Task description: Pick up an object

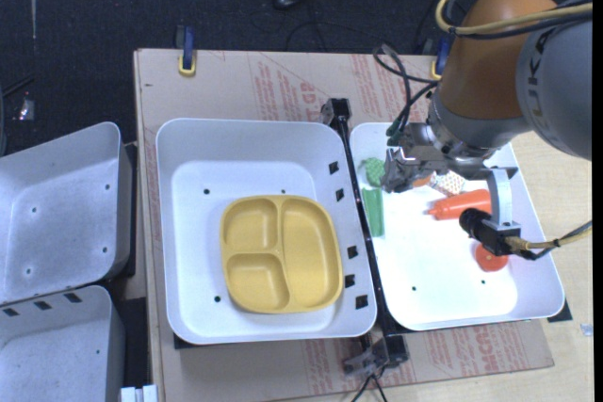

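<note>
My gripper (399, 172) hangs low over the upper left part of the right bin (443, 297). Just to its left, against the bin's wall, lies a small green object (375, 170), and a longer green piece (374, 211) stretches below that along the wall. To the gripper's right lies an orange, carrot-like object (460, 202), with a small checkered item (451, 179) above it. A red round object (490, 257) rests further right, partly behind a white bracket and black cable end on the arm. The arm's body hides the bin's upper right corner.
The left bin (188, 202) holds a yellow divided plate (281, 253) near its middle. A black divider (356, 202) runs between the two bins. Grey trays (57, 202) stand off the bench at the left. Cables loop around the arm's wrist.
</note>
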Motion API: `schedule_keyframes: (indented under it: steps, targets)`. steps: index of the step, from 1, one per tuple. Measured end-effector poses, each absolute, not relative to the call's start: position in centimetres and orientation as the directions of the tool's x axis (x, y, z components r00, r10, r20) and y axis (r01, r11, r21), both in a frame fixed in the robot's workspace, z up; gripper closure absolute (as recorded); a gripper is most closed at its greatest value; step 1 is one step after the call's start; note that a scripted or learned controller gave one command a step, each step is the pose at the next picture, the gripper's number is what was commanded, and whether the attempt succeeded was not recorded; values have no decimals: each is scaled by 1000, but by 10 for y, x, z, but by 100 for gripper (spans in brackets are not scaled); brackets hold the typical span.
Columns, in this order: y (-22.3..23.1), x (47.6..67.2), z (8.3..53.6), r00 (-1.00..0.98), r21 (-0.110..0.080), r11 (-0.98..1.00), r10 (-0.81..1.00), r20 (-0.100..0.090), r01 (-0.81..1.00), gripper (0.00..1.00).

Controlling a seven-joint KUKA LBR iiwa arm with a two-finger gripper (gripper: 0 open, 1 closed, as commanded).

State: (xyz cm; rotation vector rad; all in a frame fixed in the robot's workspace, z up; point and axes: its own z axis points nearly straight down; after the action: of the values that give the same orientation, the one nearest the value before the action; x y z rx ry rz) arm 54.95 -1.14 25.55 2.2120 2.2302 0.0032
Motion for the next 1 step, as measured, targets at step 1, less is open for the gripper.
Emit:
schedule_keyframes:
  steps: [1]
  targets:
    - [37,571,238,-8,1,8,1000,1,1000,100]
